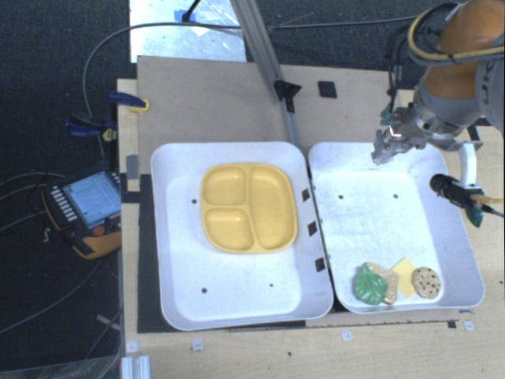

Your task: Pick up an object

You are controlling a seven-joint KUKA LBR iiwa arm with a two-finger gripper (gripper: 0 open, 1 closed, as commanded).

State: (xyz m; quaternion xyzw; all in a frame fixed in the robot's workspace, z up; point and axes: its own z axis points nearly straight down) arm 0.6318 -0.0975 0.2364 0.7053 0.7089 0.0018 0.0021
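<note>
While the yellow divided plate (pixel 249 208) sits alone in the left bin (pixel 177 290), the actual pickable stuff, a green leaf piece (pixel 368 286), a yellow wedge (pixel 404 275) and a cookie (pixel 426 282), is bunched in the right bin's (pixel 379 204) near corner. Gripper (pixel 384 155) hangs over that bin's far edge, well away from them, and honestly can't tell how its jaws stand. They're touching and hugging the wall, so a grab could easily clip the rim or nudge a neighbour and come up with nothing.

Bench (pixel 213 101): bare brown board, dark mat under the bins.
Left bin (pixel 177 290): on the bench's left half.
Right bin (pixel 379 212): on its right half, touching the left bin.
</note>
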